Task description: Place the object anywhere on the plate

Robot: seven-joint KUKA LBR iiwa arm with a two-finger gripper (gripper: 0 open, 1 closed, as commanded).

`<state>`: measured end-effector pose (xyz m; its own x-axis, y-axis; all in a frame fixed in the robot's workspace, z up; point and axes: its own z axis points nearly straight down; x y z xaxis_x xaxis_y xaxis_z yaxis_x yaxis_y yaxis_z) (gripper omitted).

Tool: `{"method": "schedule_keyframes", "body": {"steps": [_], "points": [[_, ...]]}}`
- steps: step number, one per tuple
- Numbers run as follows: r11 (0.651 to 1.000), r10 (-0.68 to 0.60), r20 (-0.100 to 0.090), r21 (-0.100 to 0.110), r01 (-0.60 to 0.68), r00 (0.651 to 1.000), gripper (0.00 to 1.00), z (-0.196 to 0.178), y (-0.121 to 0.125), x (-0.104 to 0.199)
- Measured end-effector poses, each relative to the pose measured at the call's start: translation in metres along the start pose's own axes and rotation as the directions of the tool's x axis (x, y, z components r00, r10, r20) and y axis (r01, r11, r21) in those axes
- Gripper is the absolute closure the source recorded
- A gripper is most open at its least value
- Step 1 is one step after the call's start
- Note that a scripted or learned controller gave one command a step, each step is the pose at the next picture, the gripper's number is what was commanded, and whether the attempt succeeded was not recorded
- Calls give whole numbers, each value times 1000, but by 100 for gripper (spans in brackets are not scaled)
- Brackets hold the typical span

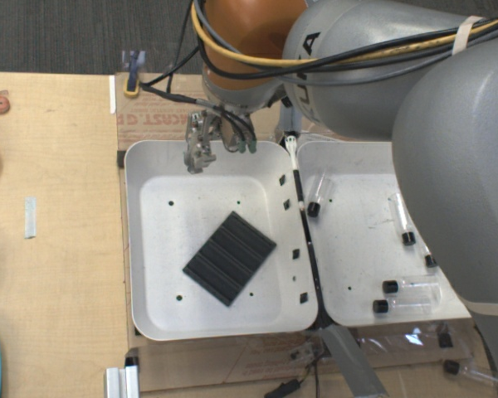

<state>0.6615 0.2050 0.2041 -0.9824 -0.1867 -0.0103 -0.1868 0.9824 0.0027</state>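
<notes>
lying flat and skewed in the middle of the left bin (149,305) is the dark ribbed plate (230,257), set low as the drop spot. beyond it, the hand (201,149) hangs over the bin's far rim; whether it is spread or pinching anything, i cannot tell.

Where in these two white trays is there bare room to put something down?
In the left bin, bare floor rings the black ribbed plate: widest along the left wall and the near edge. The far edge is crowded by the gripper. In the right bin, the middle is bare; clear tubes with black caps clutter its near-right part, and the arm covers the far right.
</notes>
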Motion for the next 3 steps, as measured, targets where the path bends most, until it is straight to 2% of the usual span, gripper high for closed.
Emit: {"method": "schedule_keyframes", "body": {"steps": [1,2,3], "points": [[824,-566,-4,-3,566,824,100,-29,24,-3],[493,-870,-4,-8,870,493,100,56,14,43],[147,-989,1,-6,989,147,100,-47,0,1]]}}
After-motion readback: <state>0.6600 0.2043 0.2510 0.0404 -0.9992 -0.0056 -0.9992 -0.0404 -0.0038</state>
